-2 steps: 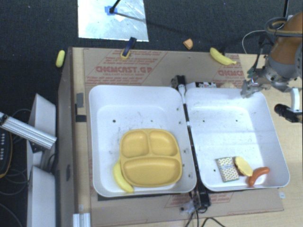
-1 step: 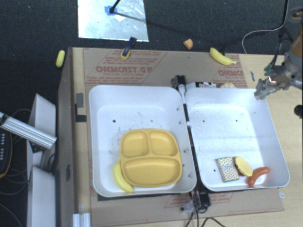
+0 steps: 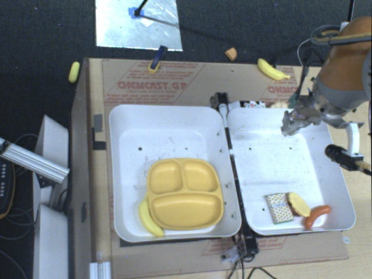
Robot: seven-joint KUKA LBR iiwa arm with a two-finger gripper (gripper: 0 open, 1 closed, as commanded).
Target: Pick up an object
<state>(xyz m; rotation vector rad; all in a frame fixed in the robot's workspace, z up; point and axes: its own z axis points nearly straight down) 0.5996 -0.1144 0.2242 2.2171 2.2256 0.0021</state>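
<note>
In the left bin lies a yellow divided plate, with a yellow banana tucked against its front-left edge. The right bin holds a small patterned card, a pale yellow slice and an orange sausage, all clustered near its front right corner. My gripper hangs over the back right part of the right bin, well away from those items. Nothing is visible in its grasp.
On the cardboard behind the bins lie a second banana, a small orange piece and a blue-and-yellow clip. A yellow object rests off the cardboard's left corner. A shiny sheet lies on the floor.
</note>
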